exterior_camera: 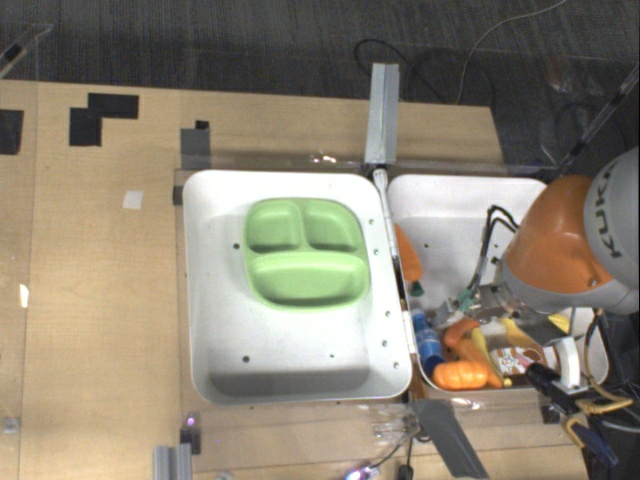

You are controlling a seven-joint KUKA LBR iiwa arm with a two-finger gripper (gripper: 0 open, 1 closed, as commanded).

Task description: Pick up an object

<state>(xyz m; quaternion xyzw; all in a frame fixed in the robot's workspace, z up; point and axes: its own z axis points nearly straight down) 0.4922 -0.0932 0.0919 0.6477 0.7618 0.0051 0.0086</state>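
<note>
My gripper [468,306] is down in the right bin [450,203], over a heap of small things in its front left corner. The arm's orange band [555,248] hides most of it. In the heap lie a blue bottle [428,343], an orange rounded piece [462,374], a yellow banana-like piece [481,349] and a red-orange piece [458,332]. A long orange thing [407,253] lies along the bin's left wall. I see nothing lifted off the heap.
The left bin [200,268] holds a green divided plate [303,251] near its back. A metal post [383,118] stands behind the wall between the bins. Cables run along the right bin's back and right side.
</note>
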